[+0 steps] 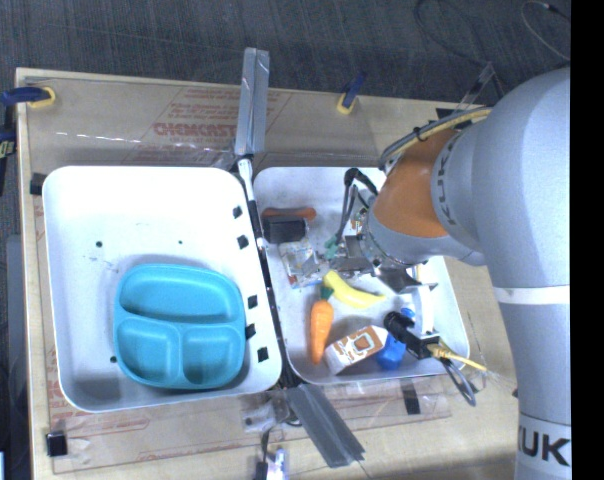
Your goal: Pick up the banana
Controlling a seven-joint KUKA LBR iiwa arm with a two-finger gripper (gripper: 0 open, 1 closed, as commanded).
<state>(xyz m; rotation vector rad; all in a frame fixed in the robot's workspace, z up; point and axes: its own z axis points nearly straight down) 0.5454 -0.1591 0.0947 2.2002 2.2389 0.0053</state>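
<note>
Camera view: arm (502, 198) reaches over the right bin (282, 183), blue tray (180, 325) fills the left bin's (62, 208) near side, banana (350, 290) lies mid right bin just under the gripper (360, 260), grip state unreadable, carrot (321, 328) beside it.

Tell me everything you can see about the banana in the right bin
The banana is yellow, smooth and curved, likely a plastic toy. It lies flat on the floor of the right bin, running from upper left to lower right. Its left end sits just above the top of the carrot, close to it or touching. Its right end passes under the arm's wrist, where the gripper hangs over it. Whether the fingers touch it cannot be told.
</note>
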